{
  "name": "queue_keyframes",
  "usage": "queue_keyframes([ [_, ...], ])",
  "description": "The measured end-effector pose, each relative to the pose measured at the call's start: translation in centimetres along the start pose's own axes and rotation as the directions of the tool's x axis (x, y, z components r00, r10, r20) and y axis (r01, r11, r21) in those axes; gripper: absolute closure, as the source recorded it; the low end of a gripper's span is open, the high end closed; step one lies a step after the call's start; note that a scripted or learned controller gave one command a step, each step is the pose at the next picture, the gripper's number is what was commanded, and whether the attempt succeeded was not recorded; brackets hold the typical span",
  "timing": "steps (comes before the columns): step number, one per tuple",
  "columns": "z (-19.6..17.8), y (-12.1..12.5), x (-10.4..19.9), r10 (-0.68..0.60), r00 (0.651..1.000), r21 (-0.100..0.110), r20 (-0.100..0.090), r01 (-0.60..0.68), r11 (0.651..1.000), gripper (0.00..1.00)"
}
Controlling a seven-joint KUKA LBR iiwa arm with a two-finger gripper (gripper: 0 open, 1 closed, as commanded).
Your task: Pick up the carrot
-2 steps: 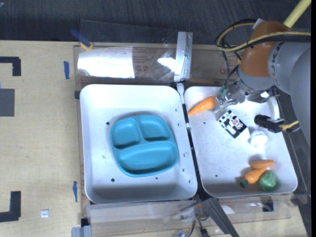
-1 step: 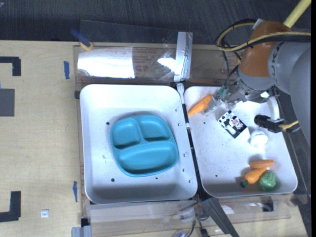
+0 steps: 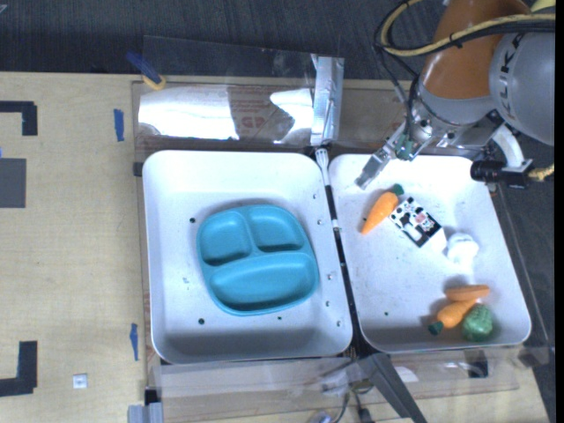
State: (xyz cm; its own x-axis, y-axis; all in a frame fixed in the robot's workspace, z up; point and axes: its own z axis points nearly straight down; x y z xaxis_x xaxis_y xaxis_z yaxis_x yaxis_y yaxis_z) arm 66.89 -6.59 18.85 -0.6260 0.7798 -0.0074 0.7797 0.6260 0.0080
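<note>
The pale wooden surface (image 3: 70,263) carries black and blue tape marks and two white bins side by side, with dark floor beyond its far edge. The left bin (image 3: 167,192) holds a blue divided plate (image 3: 256,258); the right bin (image 3: 502,236) holds the carrot (image 3: 380,211) near its far left corner, touching a black-and-white patterned block (image 3: 415,221), plus a white lump (image 3: 462,248), a second carrot (image 3: 454,315), an orange sausage shape (image 3: 467,293) and a green vegetable (image 3: 478,323). The gripper (image 3: 374,167) hangs just beyond the carrot, and I cannot tell whether its jaws are parted or closed.

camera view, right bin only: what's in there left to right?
carrot → black-and-white patterned block → small white object. The cluster at the bin's near right (a second carrot, an orange piece, a green item) overlaps, so it's left out.
</note>
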Motion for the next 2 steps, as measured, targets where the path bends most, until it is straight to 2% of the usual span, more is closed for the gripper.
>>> queue_keyframes([
  [1,8.2,-2.5,-2.1,0.036,0.999,0.013,-0.012,-0.036,0.999,0.0],
  [2,10.1,-7.1,-0.4,0.466,0.885,0.008,-0.002,-0.466,0.885,0.0],
])
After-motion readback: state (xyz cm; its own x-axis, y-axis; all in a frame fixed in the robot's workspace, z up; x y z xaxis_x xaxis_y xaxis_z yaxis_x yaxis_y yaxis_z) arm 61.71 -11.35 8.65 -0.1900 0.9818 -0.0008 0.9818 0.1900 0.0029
